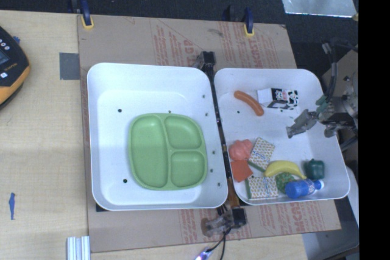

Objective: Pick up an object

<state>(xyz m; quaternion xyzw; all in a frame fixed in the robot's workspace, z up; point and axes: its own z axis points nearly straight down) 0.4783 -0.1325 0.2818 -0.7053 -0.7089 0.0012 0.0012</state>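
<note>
The right white bin (268, 72) holds an orange sausage (248, 103), a black-and-white packet (278, 96), a pink piece (241, 148), a red-orange piece (240, 171), two checkered packets (261, 152) (262, 187), a banana (284, 167), a broccoli (284, 180), a blue bottle (302, 188) and a dark green pepper (314, 168). My gripper (298, 126) reaches in from the right over the bin's right half, above bare floor, right of the sausage and above the banana. Nothing hangs from it that I can see.
The left white bin (146, 70) holds a green divided plate (166, 151). A yellow-and-black device (8, 72) lies at the bench's left edge. Blue clamps (86, 15) (248, 19) pin the brown board at the back.
</note>
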